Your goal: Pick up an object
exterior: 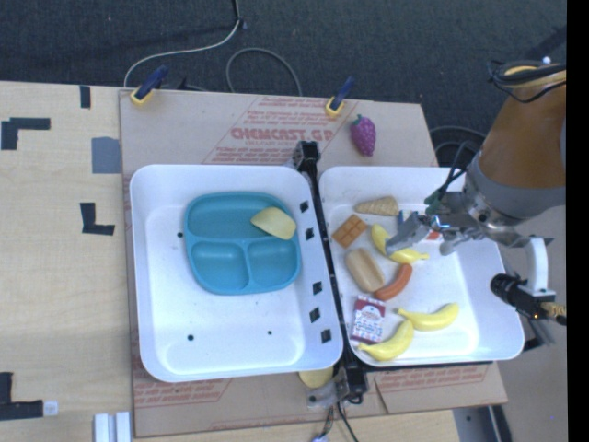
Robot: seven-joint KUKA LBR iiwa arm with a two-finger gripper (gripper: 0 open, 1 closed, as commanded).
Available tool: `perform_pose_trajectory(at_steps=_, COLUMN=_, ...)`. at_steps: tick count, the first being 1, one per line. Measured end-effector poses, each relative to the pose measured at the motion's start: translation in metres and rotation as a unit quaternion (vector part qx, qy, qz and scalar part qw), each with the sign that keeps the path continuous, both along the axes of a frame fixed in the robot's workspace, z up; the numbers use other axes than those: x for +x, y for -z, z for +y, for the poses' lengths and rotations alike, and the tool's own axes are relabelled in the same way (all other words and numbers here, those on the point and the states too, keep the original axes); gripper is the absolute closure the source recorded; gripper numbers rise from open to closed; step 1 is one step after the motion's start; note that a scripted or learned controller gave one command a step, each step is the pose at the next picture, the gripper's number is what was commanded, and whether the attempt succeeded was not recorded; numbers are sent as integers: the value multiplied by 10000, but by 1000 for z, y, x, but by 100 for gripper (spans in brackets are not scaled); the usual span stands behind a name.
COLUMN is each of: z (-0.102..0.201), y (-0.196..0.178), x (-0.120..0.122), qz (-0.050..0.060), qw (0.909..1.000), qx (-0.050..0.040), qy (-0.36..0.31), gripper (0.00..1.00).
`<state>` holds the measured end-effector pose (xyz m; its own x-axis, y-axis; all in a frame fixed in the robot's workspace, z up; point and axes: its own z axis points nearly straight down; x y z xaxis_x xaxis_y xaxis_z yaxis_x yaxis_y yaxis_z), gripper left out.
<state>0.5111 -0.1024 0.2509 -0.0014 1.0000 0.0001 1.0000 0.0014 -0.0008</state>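
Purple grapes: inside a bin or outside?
Outside. The purple grapes lie on the brown board behind the right bin, beyond its far rim, apart from the toy food inside.

The scene is seen from one fixed camera set above the bench (55, 247), looking down at a slant. Both white bins are taken in whole: the left bin (156, 339) toward 9 o'clock, the right bin (488, 334) toward 3 o'clock. Dark carpet (368, 26) is seen toward 12 o'clock. The arm (525, 145) is caught entering from 3 o'clock. The view is moderately distant.
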Motion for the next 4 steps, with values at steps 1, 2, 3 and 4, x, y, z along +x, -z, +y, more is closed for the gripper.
perform_pose_trajectory(at_steps=1, z=-31, y=71, x=53, qz=17, qw=10000, qx=-9, qy=8, gripper=0)
perform_pose_trajectory(at_steps=2, z=-32, y=147, x=66, qz=-96, qw=9999, qx=-39, qy=7, gripper=0)
perform_pose_trajectory(at_steps=3, z=-25, y=165, x=161, qz=-51, qw=10000, qx=-11, qy=-18, gripper=0)
perform_pose_trajectory(at_steps=4, z=-81, y=163, x=103, qz=-34, qw=10000, qx=11, qy=19, gripper=0)
